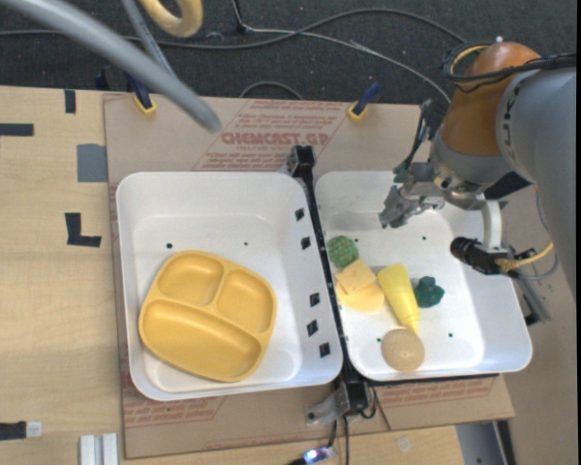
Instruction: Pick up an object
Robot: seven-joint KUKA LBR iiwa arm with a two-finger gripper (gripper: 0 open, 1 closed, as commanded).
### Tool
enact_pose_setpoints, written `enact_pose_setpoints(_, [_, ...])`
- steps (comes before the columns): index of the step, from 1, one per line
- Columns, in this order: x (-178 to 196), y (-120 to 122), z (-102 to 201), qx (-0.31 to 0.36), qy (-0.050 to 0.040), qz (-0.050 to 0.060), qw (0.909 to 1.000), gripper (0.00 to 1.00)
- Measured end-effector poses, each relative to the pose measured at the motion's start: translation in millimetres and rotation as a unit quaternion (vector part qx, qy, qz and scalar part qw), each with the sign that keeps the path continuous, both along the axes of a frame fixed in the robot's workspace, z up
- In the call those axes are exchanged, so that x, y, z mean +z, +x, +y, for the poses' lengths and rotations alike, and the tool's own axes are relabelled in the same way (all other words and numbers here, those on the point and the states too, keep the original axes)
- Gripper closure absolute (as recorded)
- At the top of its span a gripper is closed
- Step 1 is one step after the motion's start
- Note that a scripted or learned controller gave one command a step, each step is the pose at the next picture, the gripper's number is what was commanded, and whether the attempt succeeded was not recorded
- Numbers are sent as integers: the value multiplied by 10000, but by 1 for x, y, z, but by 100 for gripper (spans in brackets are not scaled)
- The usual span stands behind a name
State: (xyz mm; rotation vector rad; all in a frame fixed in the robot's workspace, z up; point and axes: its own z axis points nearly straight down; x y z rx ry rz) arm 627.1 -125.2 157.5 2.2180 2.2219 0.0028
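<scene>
The right bin [465, 352] holds a green broccoli-like piece [343, 251], a pale yellow chunk [358, 287], a yellow cone-shaped piece [399, 294], a small dark green piece [427, 292] and a tan round piece [403, 350]. My gripper [399, 211] hangs over the back part of that bin, up and to the right of the green piece, and nothing shows between its fingers.
The left bin [136, 201] holds a yellow divided plate [208, 314]. A black divider [315, 260] runs between the bins. A grey hose [97, 37] crosses the top left, and cables lie along the back. The arm's body fills the right side.
</scene>
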Motion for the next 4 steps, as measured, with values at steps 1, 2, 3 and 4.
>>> enact_pose_setpoints(1, [59,8,7,4,-2,-15,10000,100])
enact_pose_setpoints(2, [75,8,8,-1,3,10,10000,100])
enact_pose_setpoints(3, [66,-12,55,14,6,28,10000,100])
enact_pose_setpoints(4, [75,-21,110,27,12,22,10000,100])
